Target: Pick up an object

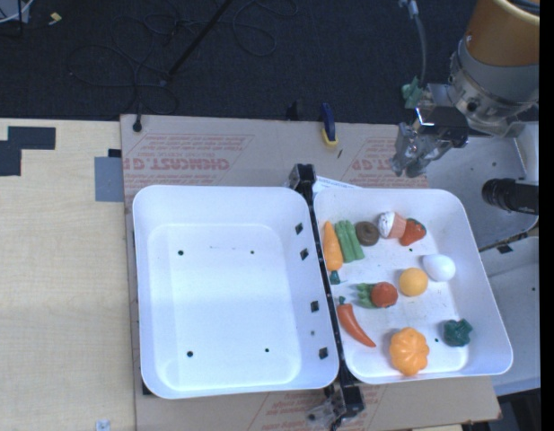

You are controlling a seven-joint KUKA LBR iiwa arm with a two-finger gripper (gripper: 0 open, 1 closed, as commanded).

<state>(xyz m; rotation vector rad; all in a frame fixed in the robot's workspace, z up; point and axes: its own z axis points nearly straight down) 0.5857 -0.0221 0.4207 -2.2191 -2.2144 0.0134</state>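
Plainly no item is singled out by the task, so any piece in the right bin [479, 268] will do. All look like small toy foods, probably hollow plastic: light, stiff, smooth and apt to slip or roll under a poor pinch. The egg [438, 267], right of centre in that bin, and the yellow ball [413, 282] just below-left of it are round and would likely squirt out unless taken across the middle. The carrot [332, 245] and green beans [349, 241], lying side by side along the bin's left wall, are long and narrow; a pinch across their short width seems the safer hold, though the wall crowds them. The chilli [355, 323] lower down lies more in the open. The pumpkin [408, 350] at the bottom is the broadest and may be too wide. A tomato [382, 294] sits mid-bin, a strawberry [413, 231] and a mushroom [390, 224] touch near the top, with a brown disc [367, 233] beside them, and a dark green sprig [456, 332] rests at lower right.

The left bin [151, 285] shows bare white floor with a few small holes. Both bins sit on a cardboard sheet [214, 155] on the table [52, 312].

The pincer [411, 160] hangs at upper right, above the right bin's far rim and carrying nothing; whether it is spread or closed I cannot tell.
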